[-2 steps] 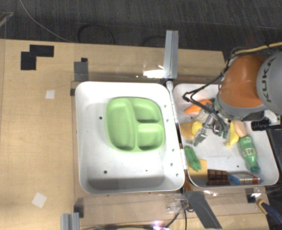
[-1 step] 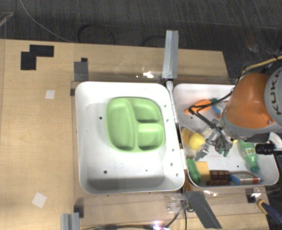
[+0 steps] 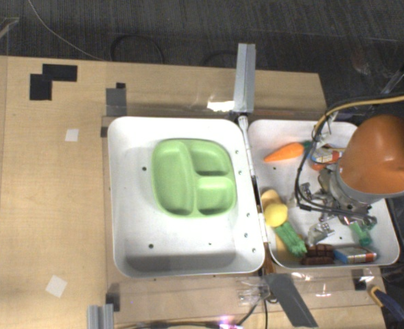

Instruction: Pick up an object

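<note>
Objects crowd the right bin [image 3: 394,249]: a carrot [image 3: 284,153] at its far side, a yellow lemon [image 3: 275,214] against the wall shared with the left bin [image 3: 129,204], a green piece [image 3: 291,240] and a dark bar [image 3: 316,256] nearer. The gripper [image 3: 323,230] hangs low beside the lemon, over the bar; whether it grasps anything, I can't tell.

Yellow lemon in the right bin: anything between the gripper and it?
Nothing visible. The yellow lemon lies at the right bin's left wall with bare white floor between it and the gripper. A green toy touches it just below, and the carrot sits farther up, both off the direct line.
</note>
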Controlling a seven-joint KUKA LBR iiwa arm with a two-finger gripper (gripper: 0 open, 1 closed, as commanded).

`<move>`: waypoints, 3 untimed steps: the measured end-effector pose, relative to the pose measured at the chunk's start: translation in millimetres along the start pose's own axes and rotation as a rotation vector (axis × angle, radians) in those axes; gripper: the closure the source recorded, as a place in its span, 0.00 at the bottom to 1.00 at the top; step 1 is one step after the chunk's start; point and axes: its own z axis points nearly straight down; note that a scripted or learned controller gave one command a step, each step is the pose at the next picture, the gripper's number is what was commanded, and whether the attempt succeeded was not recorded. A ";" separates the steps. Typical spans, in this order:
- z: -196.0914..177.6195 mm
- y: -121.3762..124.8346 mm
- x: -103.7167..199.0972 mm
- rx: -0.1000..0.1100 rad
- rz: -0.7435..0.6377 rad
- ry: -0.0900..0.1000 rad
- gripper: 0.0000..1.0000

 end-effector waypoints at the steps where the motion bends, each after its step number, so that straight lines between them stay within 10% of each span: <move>1: -0.2 33.8 -18.6 0.002 -0.009 0.004 0.00; 2: -0.3 20.9 -2.7 -0.003 -0.055 -0.001 0.00; 3: -11.9 19.6 -7.7 0.003 -0.055 -0.013 1.00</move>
